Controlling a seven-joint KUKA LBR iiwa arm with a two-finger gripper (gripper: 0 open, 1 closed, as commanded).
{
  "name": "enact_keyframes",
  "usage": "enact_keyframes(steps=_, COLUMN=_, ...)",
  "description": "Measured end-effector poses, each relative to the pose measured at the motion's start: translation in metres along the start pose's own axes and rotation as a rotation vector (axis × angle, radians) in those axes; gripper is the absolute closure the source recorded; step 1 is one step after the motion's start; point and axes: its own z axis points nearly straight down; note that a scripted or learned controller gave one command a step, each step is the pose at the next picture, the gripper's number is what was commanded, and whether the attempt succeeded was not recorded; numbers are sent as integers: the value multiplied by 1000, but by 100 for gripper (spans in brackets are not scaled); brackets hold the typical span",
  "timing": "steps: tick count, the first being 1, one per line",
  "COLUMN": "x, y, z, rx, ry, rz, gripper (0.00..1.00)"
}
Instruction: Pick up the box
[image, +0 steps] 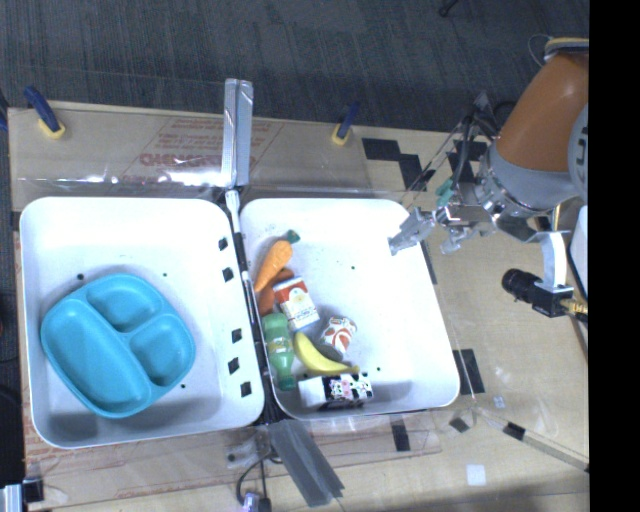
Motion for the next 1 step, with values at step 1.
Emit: enact_keyframes(steps=1, x=33, y=-34, z=128, rx=1, ry=0, rz=60, gripper=0)
